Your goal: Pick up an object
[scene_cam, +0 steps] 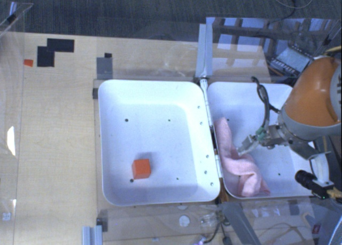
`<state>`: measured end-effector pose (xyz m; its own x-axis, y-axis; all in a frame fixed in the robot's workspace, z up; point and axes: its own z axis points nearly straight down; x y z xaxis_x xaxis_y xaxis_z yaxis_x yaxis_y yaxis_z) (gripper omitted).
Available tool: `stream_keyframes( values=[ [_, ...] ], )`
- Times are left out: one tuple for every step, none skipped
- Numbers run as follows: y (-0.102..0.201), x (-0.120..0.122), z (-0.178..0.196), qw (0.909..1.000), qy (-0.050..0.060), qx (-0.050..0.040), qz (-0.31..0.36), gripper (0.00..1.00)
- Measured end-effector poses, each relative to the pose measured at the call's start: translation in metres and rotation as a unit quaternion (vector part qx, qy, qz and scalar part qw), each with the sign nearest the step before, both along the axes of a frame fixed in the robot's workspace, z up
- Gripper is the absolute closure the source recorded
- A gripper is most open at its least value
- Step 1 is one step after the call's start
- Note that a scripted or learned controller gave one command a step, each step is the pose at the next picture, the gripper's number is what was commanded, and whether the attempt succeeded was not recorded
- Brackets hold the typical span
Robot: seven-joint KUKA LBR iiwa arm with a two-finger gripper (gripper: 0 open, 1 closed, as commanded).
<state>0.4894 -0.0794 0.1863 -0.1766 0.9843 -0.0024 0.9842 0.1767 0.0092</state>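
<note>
A pink cloth (pixel 235 161) lies crumpled along the left side of the right bin (pixel 278 102), stretching from mid-height toward the front wall. An orange block (pixel 141 168) rests on the floor of the left bin (pixel 149 100), toward its front. My gripper (pixel 247 145) reaches in from the right and is low over the pink cloth, with its tips at the cloth's right edge. The arm's orange band and grey wrist sit above it at the right.
A metal divider (pixel 203 62) runs back from the seam between the two bins. Black markers (pixel 53 50) and a small orange tag (pixel 28 63) lie on the wooden bench at far left. Cables and equipment crowd the back right.
</note>
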Motion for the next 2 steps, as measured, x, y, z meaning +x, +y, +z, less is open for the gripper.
stream_keyframes(
  values=[
    [-0.015, -0.001, -0.066, 0.9998, 0.003, 0.0004, -0.018, 0.0],
    [0.009, 0.0, 0.0, 0.9997, 0.0, -0.0002, 0.026, 0.0]
  ],
)
